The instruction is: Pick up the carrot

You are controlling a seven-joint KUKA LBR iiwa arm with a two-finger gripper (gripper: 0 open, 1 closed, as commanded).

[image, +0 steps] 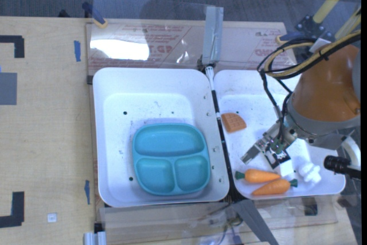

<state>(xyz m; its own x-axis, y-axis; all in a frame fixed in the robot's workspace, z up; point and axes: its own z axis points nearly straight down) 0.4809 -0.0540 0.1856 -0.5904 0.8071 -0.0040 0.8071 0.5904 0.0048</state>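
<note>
Starting at the left of the bench, the left bin carries a teal divided plate toward its near edge, and that plate plays no part in the job. Across the divider, the right bin holds a small tan piece of toy food close to its left wall. Along that bin's near edge lie two carrots: one carrot with its green end toward the divider, and a second carrot just beside it, nearer the rim, its green end pointing right; the two look to be touching. A small white object sits near the bin's near right corner.

The gripper hangs just above and beyond the carrots, apart from them, with nothing between its fingers. Whether those fingers are spread or closed cannot be told from this slant.

By my reading, this is the approach step, before any grasp. The next move calls for coming down toward the near edge over one carrot, fingers straddling its width, without nudging its neighbour or catching the bin rim.
</note>
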